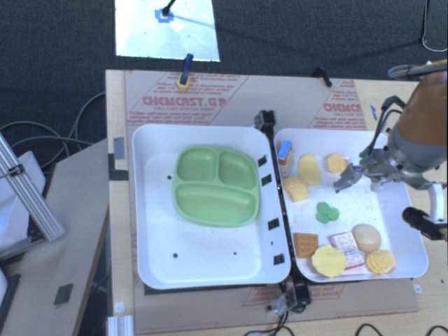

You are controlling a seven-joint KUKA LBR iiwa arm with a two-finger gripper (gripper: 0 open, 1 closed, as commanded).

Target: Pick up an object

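Observation:
The right bin [413,257] holds several toy foods. Along its far side lie a small blue and white box [283,150], a tall yellow piece [309,168], a small yellow round piece [336,163] and a yellow ridged piece [295,188]. A green piece [326,213] sits mid-bin. At the near edge are an orange cracker [306,244], a yellow disc [329,260], a red and white packet [346,247], a beige bun [366,237] and an orange waffle [380,261]. My gripper [348,179] hangs low over the bin, just right of the small yellow round piece and above the green piece.
The left bin [154,257] holds a green divided plate [215,186]. A black hinge strip [273,187] runs between the bins. The arm's grey and orange body [420,128] covers the right bin's far right corner. A black part [420,221] juts over its right rim.

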